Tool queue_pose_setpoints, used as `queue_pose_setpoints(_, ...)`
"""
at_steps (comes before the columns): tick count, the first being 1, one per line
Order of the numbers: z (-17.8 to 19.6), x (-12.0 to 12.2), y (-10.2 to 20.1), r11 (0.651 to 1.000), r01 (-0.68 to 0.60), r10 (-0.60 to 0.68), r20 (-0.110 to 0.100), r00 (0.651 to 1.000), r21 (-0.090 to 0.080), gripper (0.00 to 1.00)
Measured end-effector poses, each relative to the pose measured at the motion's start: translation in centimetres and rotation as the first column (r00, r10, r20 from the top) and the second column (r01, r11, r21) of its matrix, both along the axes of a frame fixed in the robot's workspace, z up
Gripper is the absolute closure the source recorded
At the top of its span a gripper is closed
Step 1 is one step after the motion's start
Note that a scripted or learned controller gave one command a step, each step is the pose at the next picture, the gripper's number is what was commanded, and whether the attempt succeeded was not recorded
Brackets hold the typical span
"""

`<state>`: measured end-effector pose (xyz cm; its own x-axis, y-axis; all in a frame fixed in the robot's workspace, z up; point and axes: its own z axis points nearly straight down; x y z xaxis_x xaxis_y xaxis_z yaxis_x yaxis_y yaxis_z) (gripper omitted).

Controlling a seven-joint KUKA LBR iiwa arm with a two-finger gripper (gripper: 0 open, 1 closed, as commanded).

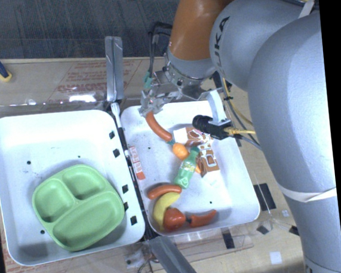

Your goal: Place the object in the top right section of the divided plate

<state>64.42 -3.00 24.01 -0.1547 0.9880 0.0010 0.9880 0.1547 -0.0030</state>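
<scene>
A green divided plate (78, 208) lies in the left bin (14, 136), toward its front. Its top right section (83, 181) holds nothing. My gripper (151, 105) hangs over the far left corner of the right bin (239, 198), under the orange band of the arm (198, 16). An orange-red sausage (158, 127) slants down and right from directly beneath the gripper, its upper end touching or just under the gripper's tip. Whether the sausage is held or lies on the bin floor is unclear.
The right bin also holds a small orange piece (180, 151), a green bottle (186, 172), a brown printed packet (206, 154), a second sausage (163, 190), a banana (161, 207), a red pepper (173, 218) and a red chili (203, 218). A metal divider (114, 66) separates the bins.
</scene>
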Motion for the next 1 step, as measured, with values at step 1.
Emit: queue_pose_setpoints(1, 0.0, -1.52, 5.57, 1.0, -0.015, 0.015, -0.002, 1.0, 0.0, 1.0)
